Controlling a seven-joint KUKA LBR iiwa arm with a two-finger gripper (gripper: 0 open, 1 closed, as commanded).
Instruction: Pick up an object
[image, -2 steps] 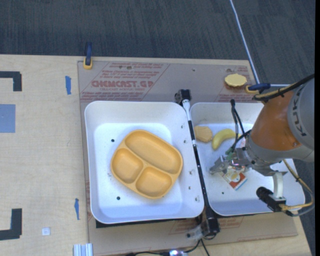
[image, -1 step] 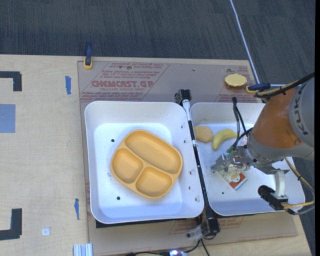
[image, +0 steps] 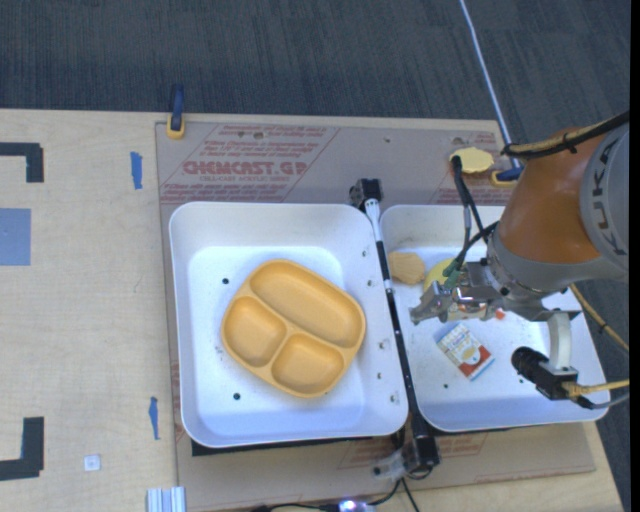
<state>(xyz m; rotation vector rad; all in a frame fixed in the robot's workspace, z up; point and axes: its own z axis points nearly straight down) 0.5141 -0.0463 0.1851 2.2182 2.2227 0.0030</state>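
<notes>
My gripper (image: 436, 302) hangs low over the left half of the right bin (image: 500, 415), with the arm's orange band behind it to the right. Just below and to its right a small white and red box (image: 465, 351) lies flat on the bin floor, apart from the gripper. A tan, rounded lump (image: 407, 266) rests near the bin's upper left corner. Beside it a yellow-green object (image: 443, 271) is partly hidden by the gripper. Nothing shows held in the gripper.
The left bin (image: 195, 300) holds a yellow plate with three compartments (image: 291, 327). A black divider rail (image: 390, 300) runs between the two bins. A yellow clamp (image: 475, 160) sits on the board beyond the right bin.
</notes>
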